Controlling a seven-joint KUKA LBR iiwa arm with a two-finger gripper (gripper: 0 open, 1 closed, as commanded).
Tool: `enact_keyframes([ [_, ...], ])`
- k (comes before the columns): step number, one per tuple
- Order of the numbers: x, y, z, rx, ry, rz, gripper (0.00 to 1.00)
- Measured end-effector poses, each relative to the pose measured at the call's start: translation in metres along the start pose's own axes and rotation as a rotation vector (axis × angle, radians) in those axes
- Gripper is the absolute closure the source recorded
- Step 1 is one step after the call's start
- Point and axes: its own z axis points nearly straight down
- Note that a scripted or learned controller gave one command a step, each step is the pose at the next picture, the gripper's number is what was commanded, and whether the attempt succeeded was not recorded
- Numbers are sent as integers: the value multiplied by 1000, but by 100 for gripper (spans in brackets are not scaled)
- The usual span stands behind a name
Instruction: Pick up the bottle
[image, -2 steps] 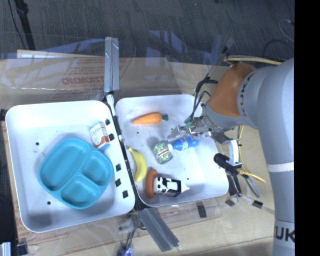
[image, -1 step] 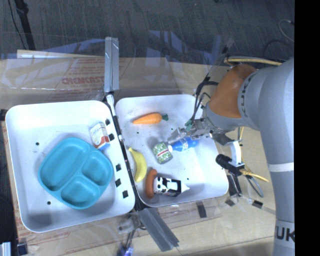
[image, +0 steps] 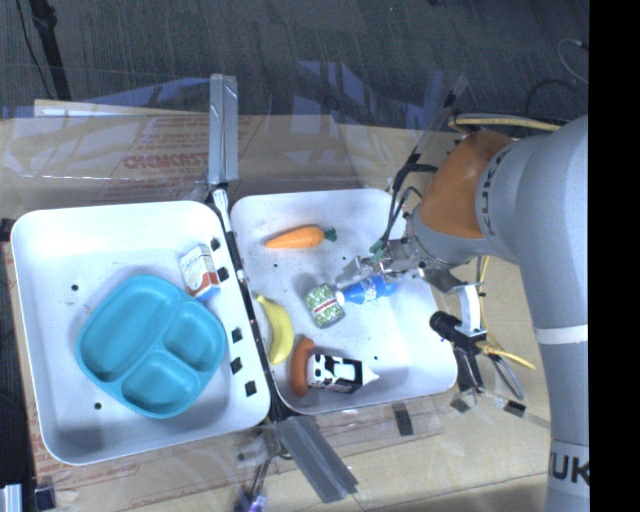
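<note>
Pincer (image: 372, 268) reached into right bin (image: 425, 365), fingers closed around blue bottle (image: 366, 290) near its right wall. Bottle label unreadable. "UK" showed on arm (image: 560, 300).

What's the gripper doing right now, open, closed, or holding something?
Gripper: down in the right bin, right at the bottle; whether it grips the bottle cannot be told.

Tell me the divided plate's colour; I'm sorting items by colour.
Light blue all over; the divided plate shows in the camera view, in the left bin.
</note>
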Motion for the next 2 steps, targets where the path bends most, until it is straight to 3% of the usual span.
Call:
enact_keyframes([
  [1,2,-2,0,0,-4,-41,0],
  [2,9,46,-110,21,3,-118,0],
])
